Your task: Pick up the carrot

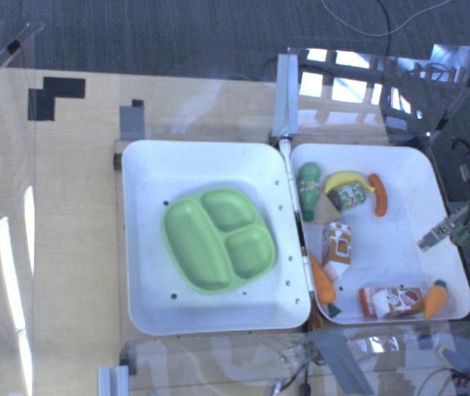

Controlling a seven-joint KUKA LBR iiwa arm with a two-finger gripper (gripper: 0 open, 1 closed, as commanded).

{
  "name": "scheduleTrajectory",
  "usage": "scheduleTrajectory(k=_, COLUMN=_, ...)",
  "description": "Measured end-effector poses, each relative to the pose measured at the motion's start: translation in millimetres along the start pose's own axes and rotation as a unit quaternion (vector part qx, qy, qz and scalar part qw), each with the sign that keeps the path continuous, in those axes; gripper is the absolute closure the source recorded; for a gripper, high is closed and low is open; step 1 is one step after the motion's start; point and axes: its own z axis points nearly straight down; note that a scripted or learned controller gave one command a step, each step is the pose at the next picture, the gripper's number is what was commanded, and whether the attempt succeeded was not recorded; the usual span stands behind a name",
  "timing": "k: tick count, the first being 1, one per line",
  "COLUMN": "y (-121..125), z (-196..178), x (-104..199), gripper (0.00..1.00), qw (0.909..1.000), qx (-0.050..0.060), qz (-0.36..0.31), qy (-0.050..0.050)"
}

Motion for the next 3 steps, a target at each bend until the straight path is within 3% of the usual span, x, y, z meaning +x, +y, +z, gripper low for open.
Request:
scheduleTrajectory(k=1, y=0.0, z=0.0, x=0.0, gripper=0.00, qw=1.0000, qx=0.000, qz=0.000, qy=0.000)
scheduleTrajectory(k=2, y=-2.8, z=103.3, x=1.6, gripper=0.00, qw=0.9973, qx=0.001, qz=-0.073, qy=0.002)
scheduleTrajectory(k=3, y=0.7, z=108.7, x=0.6, gripper=0.00, qw=0.9905, qx=-0.002, qz=-0.137, qy=-0.002)
